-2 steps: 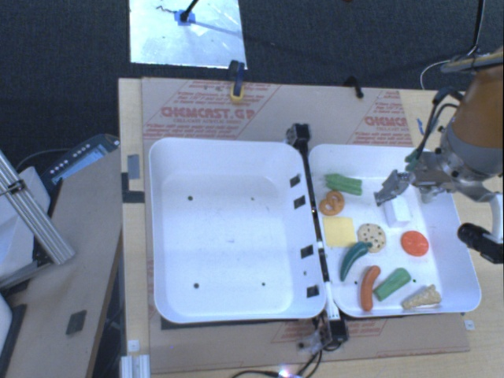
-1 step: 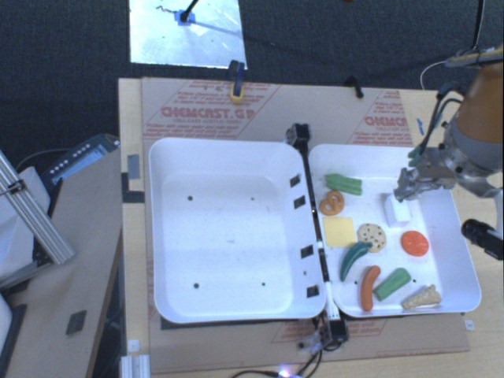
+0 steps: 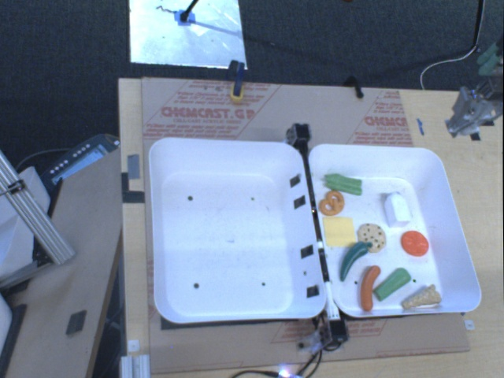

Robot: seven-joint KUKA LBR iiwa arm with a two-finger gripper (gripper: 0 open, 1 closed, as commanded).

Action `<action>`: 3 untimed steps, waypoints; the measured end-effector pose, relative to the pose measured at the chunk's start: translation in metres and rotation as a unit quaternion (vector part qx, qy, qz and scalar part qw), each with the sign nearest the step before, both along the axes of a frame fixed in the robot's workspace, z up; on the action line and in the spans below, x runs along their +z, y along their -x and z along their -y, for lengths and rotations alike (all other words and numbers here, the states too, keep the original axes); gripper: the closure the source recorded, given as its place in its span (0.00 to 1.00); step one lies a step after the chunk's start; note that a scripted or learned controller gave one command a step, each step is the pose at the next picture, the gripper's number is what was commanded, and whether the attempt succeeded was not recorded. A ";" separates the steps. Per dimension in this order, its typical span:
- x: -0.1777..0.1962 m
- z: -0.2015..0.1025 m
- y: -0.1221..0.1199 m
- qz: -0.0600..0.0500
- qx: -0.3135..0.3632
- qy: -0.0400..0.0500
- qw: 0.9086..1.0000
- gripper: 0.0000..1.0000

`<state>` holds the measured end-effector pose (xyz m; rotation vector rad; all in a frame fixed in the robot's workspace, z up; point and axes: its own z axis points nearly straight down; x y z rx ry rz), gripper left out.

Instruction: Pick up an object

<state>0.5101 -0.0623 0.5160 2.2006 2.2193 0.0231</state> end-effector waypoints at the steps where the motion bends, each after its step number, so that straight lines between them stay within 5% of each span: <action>1: 0.002 0.001 -0.001 -0.007 0.000 0.000 1.000 1.00; 2: -0.220 -0.038 0.026 -0.018 -0.003 -0.001 1.000 1.00; 3: -0.084 -0.108 0.013 -0.002 0.002 -0.002 1.000 1.00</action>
